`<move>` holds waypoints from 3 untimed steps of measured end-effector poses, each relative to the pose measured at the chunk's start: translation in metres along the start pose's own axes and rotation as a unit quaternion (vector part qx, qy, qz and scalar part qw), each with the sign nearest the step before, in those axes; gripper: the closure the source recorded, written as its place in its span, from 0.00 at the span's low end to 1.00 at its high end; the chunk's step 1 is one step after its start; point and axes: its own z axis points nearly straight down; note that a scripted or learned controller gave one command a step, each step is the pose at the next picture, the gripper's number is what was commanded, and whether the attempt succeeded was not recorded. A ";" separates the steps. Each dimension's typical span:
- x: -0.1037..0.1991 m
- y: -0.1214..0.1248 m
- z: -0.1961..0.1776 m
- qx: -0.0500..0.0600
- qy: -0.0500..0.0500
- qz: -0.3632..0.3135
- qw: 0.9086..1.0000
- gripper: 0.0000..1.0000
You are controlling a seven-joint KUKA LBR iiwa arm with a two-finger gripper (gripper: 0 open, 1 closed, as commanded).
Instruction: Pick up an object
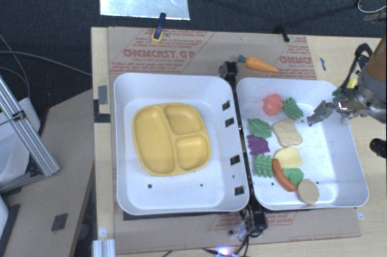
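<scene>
White right bin (347, 156) has all the toy food piled along its left half, and the gripper (315, 116) hangs over the upper right, fingers apart with nothing in them. Nearest grab looks like the tan bread slice (286, 132), just left and slightly below the claw.

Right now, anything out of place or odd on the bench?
One toy carrot lies outside both bins, on the cardboard above the right bin, while the other play food sits in that bin. The yellow tray in the left bin sits slightly askew. Nothing looks spilled or damaged.
</scene>
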 end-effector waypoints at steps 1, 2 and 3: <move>-0.001 -0.083 0.100 0.007 0.002 0.003 1.000 0.00; 0.057 -0.014 0.109 -0.002 0.001 -0.004 1.000 0.00; 0.106 -0.058 0.045 -0.002 0.002 -0.002 1.000 0.00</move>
